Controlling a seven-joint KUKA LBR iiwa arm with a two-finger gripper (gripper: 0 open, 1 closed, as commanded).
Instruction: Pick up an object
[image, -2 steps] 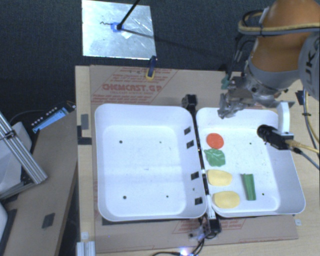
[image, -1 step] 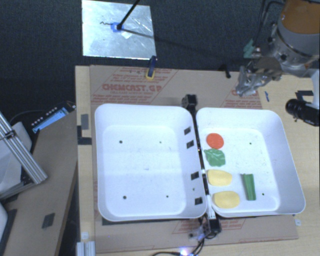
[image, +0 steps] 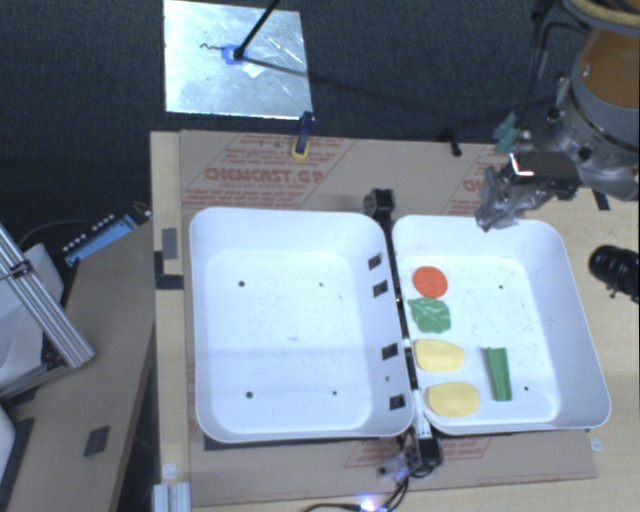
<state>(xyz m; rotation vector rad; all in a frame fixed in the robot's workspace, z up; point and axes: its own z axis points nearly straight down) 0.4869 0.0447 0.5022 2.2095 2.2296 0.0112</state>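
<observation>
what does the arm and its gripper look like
The arm is grey metal with a broad orange band above the wrist. Dark cables run along it, and a small teal-green part sits on its side. The gripper is a grey two-finger unit below a bright, reflective block.

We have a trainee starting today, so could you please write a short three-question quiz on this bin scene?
1. True or false: all the objects lie in the right bin.
2. Which object lies nearest the end effector? A) green stick B) orange disc C) lower yellow piece
3. Fill in: the green leafy piece lies between the orange disc and the upper ____ piece.

Key: 1 true; 2 B; 3 yellow.
</observation>
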